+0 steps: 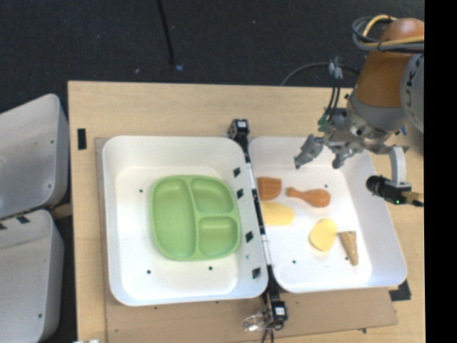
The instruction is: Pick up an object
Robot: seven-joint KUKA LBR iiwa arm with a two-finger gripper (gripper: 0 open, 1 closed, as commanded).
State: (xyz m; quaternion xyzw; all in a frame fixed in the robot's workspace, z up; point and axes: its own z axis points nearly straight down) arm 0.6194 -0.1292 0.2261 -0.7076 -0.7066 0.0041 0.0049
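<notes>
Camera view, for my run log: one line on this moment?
grey two-finger gripper: open, holding nothing | above right white bin | nearest: brown toy drumstick

Five toy foods lie flat in the right bin (378, 256): a brown bread slice (269, 188) near its left wall, a yellow piece (278, 215) just below it, a chicken drumstick (310, 196) in the middle, a yellow chip (323, 235) and a tan cone (349, 246) side by side lower right.

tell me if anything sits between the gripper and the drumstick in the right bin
Nothing visible does. The gripper hangs open above the far part of the right bin, and bare white floor separates it from the drumstick. The other food lies beside or nearer the camera.
</notes>
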